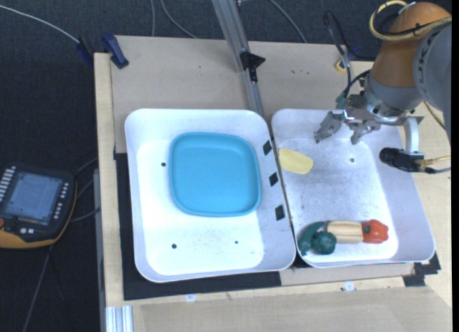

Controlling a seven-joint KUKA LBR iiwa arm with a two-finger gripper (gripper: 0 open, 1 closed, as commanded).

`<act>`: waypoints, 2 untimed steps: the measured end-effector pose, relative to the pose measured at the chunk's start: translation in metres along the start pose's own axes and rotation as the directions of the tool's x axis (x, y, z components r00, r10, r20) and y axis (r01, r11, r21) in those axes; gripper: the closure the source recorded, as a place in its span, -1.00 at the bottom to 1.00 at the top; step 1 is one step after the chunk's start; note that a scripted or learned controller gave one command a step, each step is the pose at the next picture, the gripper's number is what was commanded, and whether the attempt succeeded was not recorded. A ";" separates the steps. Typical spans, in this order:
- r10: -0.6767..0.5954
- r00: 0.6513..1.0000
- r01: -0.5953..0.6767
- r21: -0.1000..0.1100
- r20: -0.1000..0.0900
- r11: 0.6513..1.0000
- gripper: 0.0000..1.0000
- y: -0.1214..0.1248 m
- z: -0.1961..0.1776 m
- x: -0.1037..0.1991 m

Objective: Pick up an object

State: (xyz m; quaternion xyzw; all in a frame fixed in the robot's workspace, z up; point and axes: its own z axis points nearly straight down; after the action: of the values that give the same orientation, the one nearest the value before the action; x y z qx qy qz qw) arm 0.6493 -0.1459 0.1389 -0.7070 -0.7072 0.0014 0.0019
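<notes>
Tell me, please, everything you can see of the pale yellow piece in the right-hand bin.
The pale yellow piece is a small, flat, rounded wedge with a matte look, like foam or plastic. It lies flat on the floor of the right bin, close to its left wall and towards the far end. Nothing else touches it; the gripper hangs apart, to its right.
</notes>
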 end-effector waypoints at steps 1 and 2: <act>0.000 1.000 0.000 -0.001 0.000 1.000 -1.00 -0.001 0.046 0.000; 0.000 1.000 0.000 -0.007 0.001 1.000 1.00 0.001 0.032 0.000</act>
State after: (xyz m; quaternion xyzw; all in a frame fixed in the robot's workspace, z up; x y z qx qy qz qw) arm 0.6501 -0.1456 0.1069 -0.7069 -0.7073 -0.0007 -0.0008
